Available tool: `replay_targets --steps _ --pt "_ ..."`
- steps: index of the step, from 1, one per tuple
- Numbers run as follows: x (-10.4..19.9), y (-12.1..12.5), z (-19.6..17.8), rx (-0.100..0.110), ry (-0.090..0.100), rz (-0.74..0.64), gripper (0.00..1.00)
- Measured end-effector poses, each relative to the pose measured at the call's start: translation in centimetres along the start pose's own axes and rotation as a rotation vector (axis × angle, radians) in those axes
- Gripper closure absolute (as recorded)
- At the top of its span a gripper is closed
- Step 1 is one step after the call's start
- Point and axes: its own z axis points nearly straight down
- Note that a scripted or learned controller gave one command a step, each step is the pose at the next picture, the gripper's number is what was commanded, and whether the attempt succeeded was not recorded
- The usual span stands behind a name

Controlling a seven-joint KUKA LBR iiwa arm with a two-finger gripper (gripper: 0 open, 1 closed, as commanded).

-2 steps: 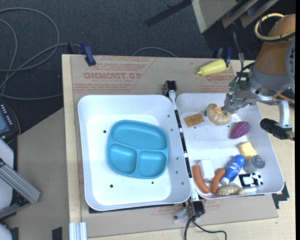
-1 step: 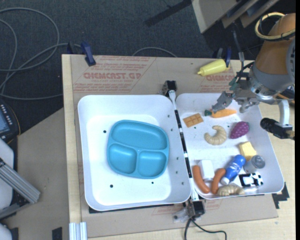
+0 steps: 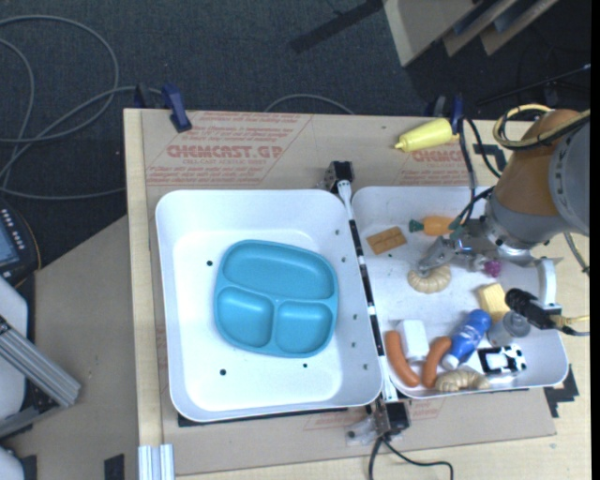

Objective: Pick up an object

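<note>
Dark carpeted floor (image 3: 75, 122) all around, crossed by thin grey cables (image 3: 56, 56) looping at upper left. Pale wooden desk (image 3: 141, 281) under a sheet of brown board (image 3: 225, 150) printed with red lettering, pinned at the far edge by a blue clamp (image 3: 174, 105). At upper right, part of some light-coloured furniture (image 3: 469, 28), cut off by the frame. At lower left, a grey aluminium rail (image 3: 33, 361) lying at a slant, and beside it at the left edge a dark device (image 3: 14, 246). Even, soft light throughout, without hard shadows.
</note>
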Motion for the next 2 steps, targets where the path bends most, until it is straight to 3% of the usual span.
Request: replay_targets --steps 1,2 --pt "0.1 0.4 -1.7 -0.011 -0.003 -0.005 1.00" --pt "3.0 -2.5 -8.1 -0.010 -0.001 -0.006 1.00"
